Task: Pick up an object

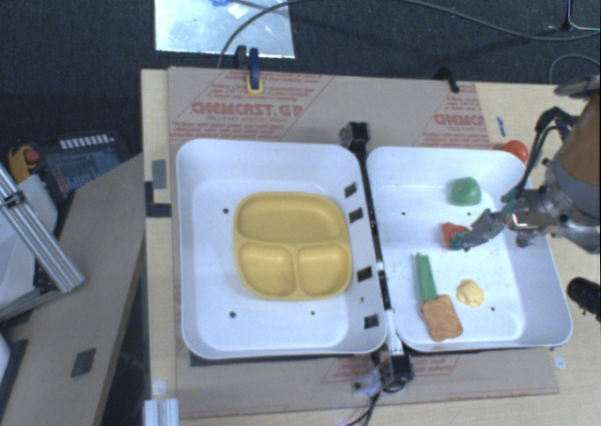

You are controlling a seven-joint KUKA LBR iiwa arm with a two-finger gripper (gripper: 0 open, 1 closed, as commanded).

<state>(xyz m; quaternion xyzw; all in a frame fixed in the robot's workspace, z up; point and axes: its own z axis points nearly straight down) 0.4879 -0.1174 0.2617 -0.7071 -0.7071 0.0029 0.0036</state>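
The right bin holds several small objects. A green rounded piece lies near the back, and a small red piece sits at mid-bin. A green stick runs toward the front, ending at an orange-brown piece. A pale yellow lump lies beside that piece. My gripper reaches in from the right, low over the bin, with its tip right beside the red piece. Whether it touches the red piece is unclear.
The left bin holds a yellow divided plate. A black divider with clips runs between the bins. A red-orange object sits at the right bin's back corner. The arm's body hangs over the right rim.
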